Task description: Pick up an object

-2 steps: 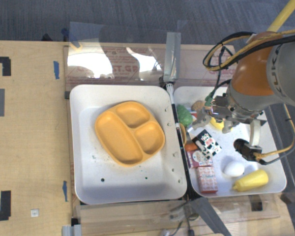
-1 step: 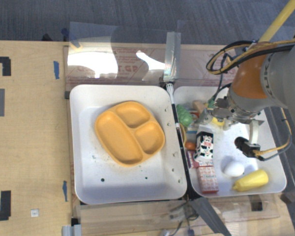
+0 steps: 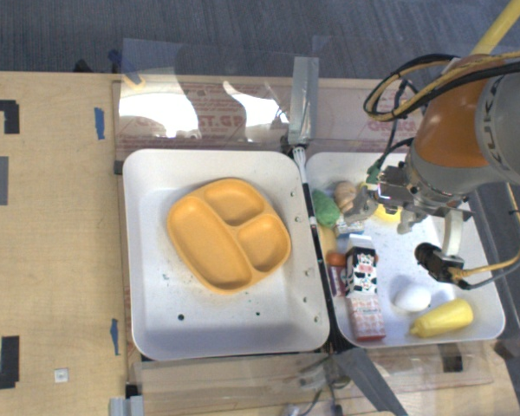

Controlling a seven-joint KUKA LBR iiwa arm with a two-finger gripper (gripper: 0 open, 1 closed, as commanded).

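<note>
The right bin (image 3: 478, 277) holds several small things. Along its left side lie a green item (image 3: 326, 209), a beige item (image 3: 346, 195), a cow-patterned milk carton (image 3: 361, 271) and a pink-red box (image 3: 367, 317). A white egg (image 3: 412, 298) and a yellow banana-like piece (image 3: 442, 317) rest near the front. My gripper (image 3: 390, 203) hangs over the bin's back half, just right of the beige item, with a bit of a yellow thing (image 3: 386, 216) showing under it. Nothing is seen held.
The left bin (image 3: 156, 258) carries an orange divided plate (image 3: 230, 232) in its middle. A small orange item (image 3: 335, 259) lies by the wall between the bins. Clear plastic sheeting (image 3: 199, 107) stands behind the bins, and bare bin floor shows at the right bin's right side.
</note>
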